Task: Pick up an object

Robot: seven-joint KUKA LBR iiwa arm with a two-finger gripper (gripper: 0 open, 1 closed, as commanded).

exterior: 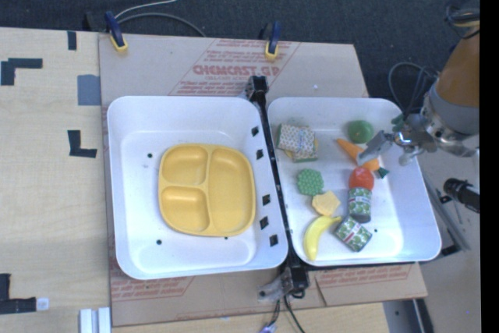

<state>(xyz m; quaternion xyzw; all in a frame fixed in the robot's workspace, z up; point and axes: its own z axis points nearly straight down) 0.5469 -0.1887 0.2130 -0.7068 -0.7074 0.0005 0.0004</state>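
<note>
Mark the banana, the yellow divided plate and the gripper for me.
banana (pixel 316 235): camera view, middle of its curve.
yellow divided plate (pixel 208 189): camera view, central ridge between compartments.
gripper (pixel 394 148): camera view, midway between fingertips.

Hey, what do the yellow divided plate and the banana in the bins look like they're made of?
Yellow divided plate: likely molded plastic, with a smooth, uniform color and soft sheen on its ridges. Banana: probably a plastic toy, evenly yellow and slightly glossy, though the view is too coarse to be sure.
</note>
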